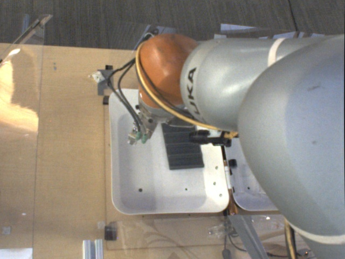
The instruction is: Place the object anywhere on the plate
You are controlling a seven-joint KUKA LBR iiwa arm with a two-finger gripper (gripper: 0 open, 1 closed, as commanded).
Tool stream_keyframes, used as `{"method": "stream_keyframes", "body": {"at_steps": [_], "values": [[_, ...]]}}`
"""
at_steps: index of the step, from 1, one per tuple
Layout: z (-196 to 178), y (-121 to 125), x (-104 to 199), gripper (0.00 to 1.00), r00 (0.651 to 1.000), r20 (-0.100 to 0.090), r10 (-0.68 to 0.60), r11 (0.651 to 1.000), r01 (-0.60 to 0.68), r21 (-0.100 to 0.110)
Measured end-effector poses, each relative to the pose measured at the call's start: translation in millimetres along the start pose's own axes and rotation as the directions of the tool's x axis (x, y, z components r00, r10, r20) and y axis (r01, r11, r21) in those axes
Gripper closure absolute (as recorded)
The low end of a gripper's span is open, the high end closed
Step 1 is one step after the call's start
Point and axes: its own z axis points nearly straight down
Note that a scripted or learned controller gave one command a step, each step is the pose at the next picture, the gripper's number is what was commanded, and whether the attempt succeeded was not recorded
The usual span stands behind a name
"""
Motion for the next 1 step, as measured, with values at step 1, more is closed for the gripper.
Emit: {"method": "stream_keyframes", "body": {"at_steps": [1], "values": [[63.5,-47.8,82.7,1.00,0.847,-0.001,0.531,0.847,-0.531,0.005]]}}
